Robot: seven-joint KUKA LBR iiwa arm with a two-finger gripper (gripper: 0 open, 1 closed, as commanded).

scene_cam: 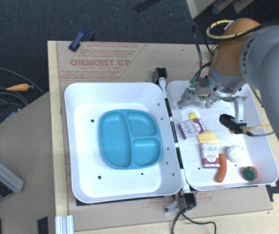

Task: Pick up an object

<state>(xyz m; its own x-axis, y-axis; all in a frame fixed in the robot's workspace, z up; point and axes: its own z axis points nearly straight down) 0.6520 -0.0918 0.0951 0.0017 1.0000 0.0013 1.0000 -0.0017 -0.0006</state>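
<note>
Six small items lie loose below gripper, ready for picking; fingers apart, clamped on nothing

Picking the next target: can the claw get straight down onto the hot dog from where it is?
Probably yes. The hot dog lies uncovered near the right bin's front edge, beside the ketchup packet; the claw hangs over the far end.

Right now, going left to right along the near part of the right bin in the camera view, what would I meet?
Red and yellow packet → orange sausage → white ball → strawberry.
</note>
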